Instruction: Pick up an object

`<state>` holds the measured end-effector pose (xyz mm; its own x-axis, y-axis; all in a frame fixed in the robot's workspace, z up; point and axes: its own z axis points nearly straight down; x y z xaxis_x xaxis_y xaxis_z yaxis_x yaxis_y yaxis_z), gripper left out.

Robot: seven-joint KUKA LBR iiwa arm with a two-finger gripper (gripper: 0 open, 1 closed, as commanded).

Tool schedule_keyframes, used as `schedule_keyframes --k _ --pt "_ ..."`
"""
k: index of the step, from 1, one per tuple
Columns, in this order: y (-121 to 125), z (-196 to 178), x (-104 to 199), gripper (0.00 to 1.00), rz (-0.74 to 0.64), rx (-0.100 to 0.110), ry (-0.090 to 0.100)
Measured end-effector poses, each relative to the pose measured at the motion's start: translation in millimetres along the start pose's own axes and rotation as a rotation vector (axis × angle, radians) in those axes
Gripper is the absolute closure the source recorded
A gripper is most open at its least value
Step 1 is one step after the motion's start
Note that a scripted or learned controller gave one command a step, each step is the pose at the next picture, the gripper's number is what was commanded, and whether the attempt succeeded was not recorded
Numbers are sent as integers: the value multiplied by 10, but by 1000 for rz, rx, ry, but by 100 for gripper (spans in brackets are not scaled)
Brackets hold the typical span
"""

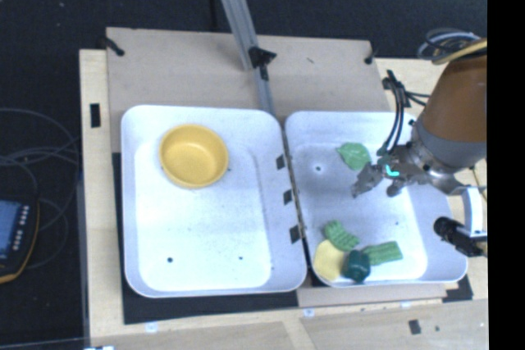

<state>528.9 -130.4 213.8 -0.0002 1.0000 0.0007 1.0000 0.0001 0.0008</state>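
My gripper (379, 184) hangs over the middle of the right bin (410, 131), its two fingers spread open with nothing between them. A light green leaf-shaped piece (354, 155) lies just up and left of the fingers, apart from them. At the bin's front left corner sits a cluster: a green ridged piece (340, 236), a yellow rounded object (328, 260), a dark teal round object (357, 265) and a green block (383, 252).
The left bin (205, 258) holds a yellow bowl (194, 156) near its back left. A metal pole (234, 0) slants up from between the bins. The arm's orange band (459, 98) and cables stand at the right edge.
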Motion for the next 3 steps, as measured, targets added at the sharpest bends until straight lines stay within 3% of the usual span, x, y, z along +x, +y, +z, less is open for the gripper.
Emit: schedule_keyframes --k 1,3 --pt "0 0 0 0 0 0 0" --pt "-63 1133 -20 0 1 4 -1"
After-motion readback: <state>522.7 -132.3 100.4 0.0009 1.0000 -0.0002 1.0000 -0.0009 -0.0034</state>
